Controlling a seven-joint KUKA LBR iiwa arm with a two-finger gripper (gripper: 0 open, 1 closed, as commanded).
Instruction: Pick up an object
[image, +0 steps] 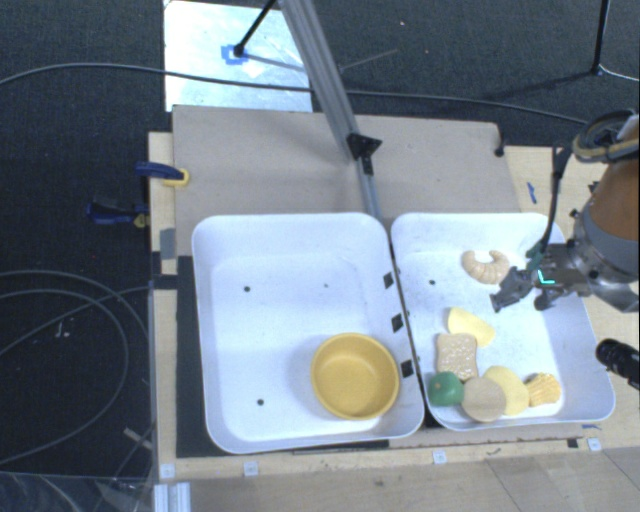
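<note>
The gripper (518, 288) hangs over the right bin (428, 250), near its right side. Its dark fingers point left and down. I cannot tell if the jaws are open or closed, and nothing shows between them.

Just to the left of the jaws and a bit up lies a curled tan croissant (486, 265). It is near the jaws but not touching them. Below and to the left of the jaws lies a yellow wedge (470, 326). Under that is a speckled cracker (456, 355). Farther down, at the front of the bin, sit a green ball (446, 389), a round tan bun (485, 399), a yellow lump (510, 386) and a small corn piece (543, 388), packed close together.

Far to the left of the jaws, in the left bin (250, 260), sits a yellow bowl (354, 375).

No words or labels can be read on any of these things.
</note>
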